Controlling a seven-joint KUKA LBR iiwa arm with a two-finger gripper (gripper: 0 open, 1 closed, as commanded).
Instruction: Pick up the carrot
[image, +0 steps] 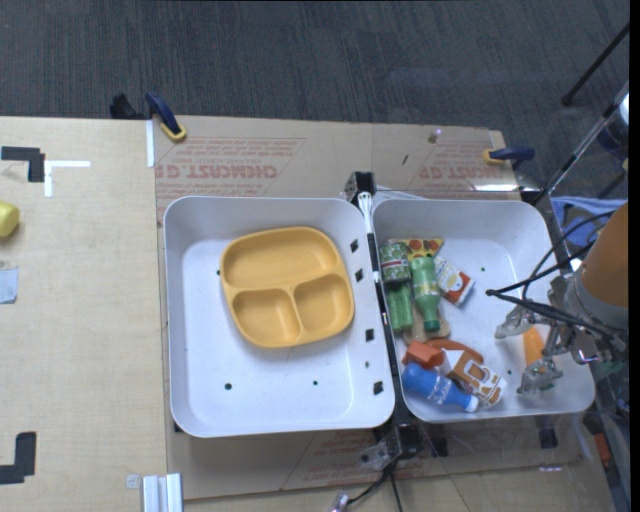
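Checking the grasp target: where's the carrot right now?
In the camera view, the carrot lies at the right bin's right side, between the gripper's fingers, right of the blue bottle.

The cardboard sheet (240, 160) bears red print, upside down and unreadable

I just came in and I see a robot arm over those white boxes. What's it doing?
The robot arm is reaching in from the right, going for the carrot. Its claw sits low in the right bin, with a metal finger on each side of the orange carrot. The carrot looks like it's still resting on the bin floor, not lifted. Toy bottles and snack packs lie further left in that bin, and a yellow divided plate sits in the left bin.
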